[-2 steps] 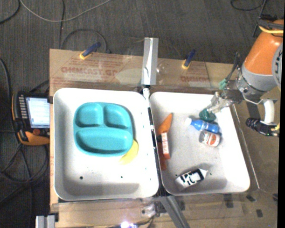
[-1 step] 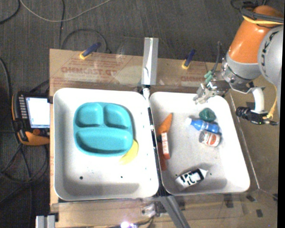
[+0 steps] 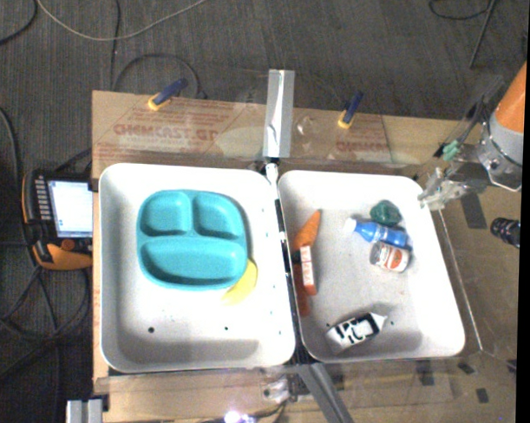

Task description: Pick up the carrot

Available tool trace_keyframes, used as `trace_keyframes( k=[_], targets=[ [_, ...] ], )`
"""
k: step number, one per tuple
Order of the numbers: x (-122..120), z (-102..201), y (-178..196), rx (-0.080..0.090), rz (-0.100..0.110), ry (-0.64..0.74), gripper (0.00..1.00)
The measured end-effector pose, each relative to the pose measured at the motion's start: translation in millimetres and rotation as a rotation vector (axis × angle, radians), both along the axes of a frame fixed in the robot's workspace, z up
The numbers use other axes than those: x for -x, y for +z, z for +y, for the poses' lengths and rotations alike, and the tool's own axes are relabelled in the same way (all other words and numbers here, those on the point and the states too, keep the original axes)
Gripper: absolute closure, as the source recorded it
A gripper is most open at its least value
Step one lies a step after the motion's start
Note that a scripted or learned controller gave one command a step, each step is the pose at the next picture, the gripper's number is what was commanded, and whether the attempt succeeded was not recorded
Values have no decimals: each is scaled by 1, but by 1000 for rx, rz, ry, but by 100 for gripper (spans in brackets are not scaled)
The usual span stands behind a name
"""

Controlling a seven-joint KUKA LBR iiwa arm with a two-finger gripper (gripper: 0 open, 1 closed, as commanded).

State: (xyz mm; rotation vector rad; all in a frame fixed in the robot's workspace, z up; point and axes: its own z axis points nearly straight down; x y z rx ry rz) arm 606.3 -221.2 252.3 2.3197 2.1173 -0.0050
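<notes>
While the gripper (image 3: 432,196) hangs at the right bin's (image 3: 434,342) upper right rim, you can't tell its state. Carrot (image 3: 309,228) lies at the bin's left wall, touching an orange box (image 3: 306,268); expect a wall clip or wrong grab.
</notes>
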Motion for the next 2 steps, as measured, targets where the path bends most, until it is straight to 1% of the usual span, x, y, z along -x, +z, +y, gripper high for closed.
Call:
trace_keyframes(
  k=[1,2],
  targets=[
    [49,15,19,-1,0,192,100],
    [49,15,19,-1,0,192,0]
  ],
)
